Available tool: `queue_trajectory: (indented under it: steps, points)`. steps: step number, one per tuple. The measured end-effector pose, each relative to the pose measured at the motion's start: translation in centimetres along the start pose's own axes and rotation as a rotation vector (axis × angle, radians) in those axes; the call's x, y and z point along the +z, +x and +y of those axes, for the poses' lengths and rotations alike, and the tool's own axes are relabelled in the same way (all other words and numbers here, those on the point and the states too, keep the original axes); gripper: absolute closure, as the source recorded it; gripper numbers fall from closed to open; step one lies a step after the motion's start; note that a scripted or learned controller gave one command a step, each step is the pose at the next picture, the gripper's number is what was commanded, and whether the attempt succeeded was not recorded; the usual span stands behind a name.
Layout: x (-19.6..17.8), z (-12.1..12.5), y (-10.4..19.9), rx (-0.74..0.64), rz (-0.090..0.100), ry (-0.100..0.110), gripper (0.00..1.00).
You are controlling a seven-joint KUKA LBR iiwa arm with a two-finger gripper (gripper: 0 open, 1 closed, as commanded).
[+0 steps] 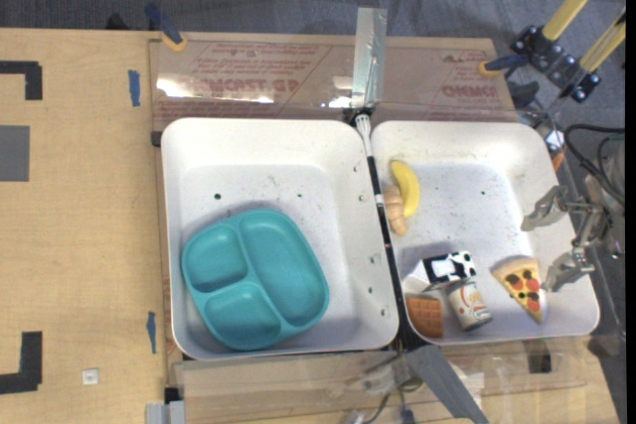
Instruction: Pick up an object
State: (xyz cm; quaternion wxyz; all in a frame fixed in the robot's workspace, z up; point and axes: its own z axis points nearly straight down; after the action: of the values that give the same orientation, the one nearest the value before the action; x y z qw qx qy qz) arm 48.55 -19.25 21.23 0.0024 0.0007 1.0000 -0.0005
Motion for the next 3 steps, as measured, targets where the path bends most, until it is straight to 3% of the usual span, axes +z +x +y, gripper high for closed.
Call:
queue_trajectory:
  steps: [1, 2, 3]
  points:
    - [12.3, 0.6, -4.7, 0.214, -0.007, 0.001, 0.0]
    - [10.9, 0.6, -5.1, 0.213, -0.021, 0.004, 1.0]
    - [4.6, 7.6, -5.7, 0.461, -0.004, -0.001, 1.0]
